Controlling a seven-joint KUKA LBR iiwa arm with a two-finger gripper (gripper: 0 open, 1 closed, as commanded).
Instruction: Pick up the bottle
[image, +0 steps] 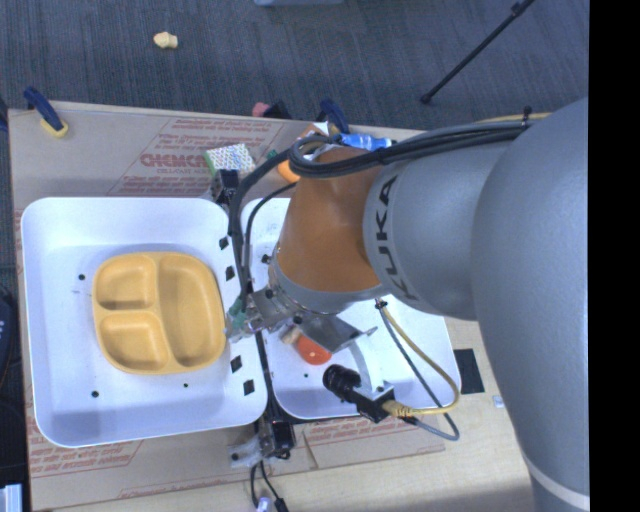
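We see the grey-and-orange arm (340, 235) hanging low over the right bin (420, 385), its bulk covering the gripper, so we cannot tell its state. An orange-red piece (313, 350), perhaps the bottle's cap, peeks out at the wrist's six o'clock. A blind descent could knock it toward the yellow divided tray (158, 310) at nine o'clock.

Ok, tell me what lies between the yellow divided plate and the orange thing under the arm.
In the camera view, between plate and orange thing: the bins' adjoining white rims.
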